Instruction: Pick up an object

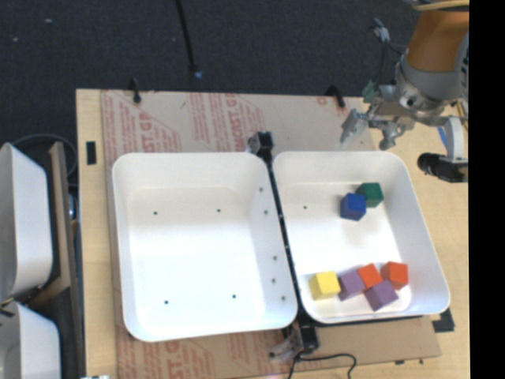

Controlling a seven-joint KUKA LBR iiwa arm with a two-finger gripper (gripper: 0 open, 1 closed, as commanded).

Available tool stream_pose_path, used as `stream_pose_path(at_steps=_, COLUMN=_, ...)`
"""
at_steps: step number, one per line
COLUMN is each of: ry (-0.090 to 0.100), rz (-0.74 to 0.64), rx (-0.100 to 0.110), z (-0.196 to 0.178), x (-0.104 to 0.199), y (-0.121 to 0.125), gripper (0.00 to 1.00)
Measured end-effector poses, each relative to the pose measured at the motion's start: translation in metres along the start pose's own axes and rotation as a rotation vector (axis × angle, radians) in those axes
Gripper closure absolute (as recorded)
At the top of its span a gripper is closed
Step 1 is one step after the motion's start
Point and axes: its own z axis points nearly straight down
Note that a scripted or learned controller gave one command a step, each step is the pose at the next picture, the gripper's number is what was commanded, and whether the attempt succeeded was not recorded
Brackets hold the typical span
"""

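Dark carpet behind, a wooden bench (197,121) in front, two white bins side by side. The left bin (126,235) sits bare of blocks; the right bin (422,227) carries everything: a blue cube (353,206) touching a green cube (370,193) near the back, and along the front wall a yellow cube (323,284), two purple cubes (352,283), and two orange cubes (395,274) bunched together. The gripper (369,129) hangs above the right bin's far rim, fingers spread apart, nothing between them. By my read, the pick has not started: descent, closing and lift all remain.

Gripper (368,133) low at upper right, fingers spread apart.
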Motion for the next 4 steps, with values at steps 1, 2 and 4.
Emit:
stream_pose_path(at_steps=1, ry=0.002, rz=0.002, rx=0.012, z=0.185, x=-0.043, y=0.026, gripper=0.0)
stream_pose_path(at_steps=2, ry=0.0, rz=0.002, rx=0.002, z=0.185, x=-0.054, y=-0.028, gripper=0.0)
stream_pose_path(at_steps=4, ry=0.0, rz=0.002, rx=0.0, z=0.184, x=-0.058, y=-0.068, gripper=0.0)
